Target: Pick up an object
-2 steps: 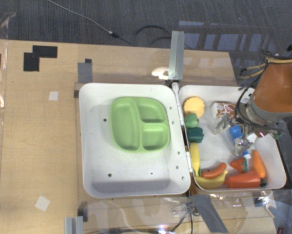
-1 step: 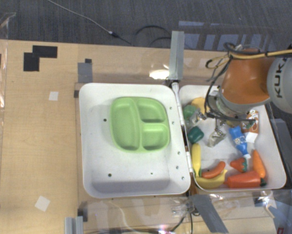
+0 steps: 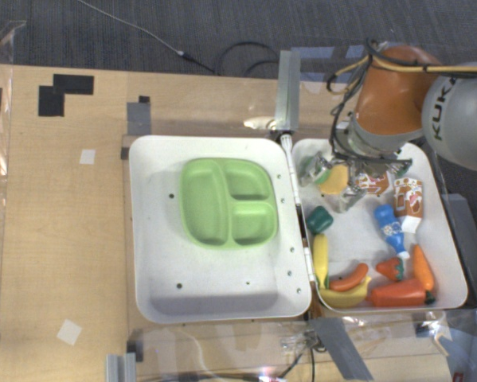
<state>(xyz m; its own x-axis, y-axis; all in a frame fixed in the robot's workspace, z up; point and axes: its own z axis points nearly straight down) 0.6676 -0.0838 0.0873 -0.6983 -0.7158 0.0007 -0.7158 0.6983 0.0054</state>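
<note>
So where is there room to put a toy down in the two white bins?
The left bin has bare white floor all around the green plate, widest along the near edge. In the right bin, there is one small bare patch between the banana and the blue bottle. The rest is crowded with toys, with the gripper at the far end.

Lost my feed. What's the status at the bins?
Gripper down in right bin, over yellow object. Grasp unconfirmed. Toys crowd around; green tray sits in left bin.

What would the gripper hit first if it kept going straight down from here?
Probably the small yellow-orange toy right under the gripper, near the back of the right white bin; depth is unclear from this slanted view.
</note>
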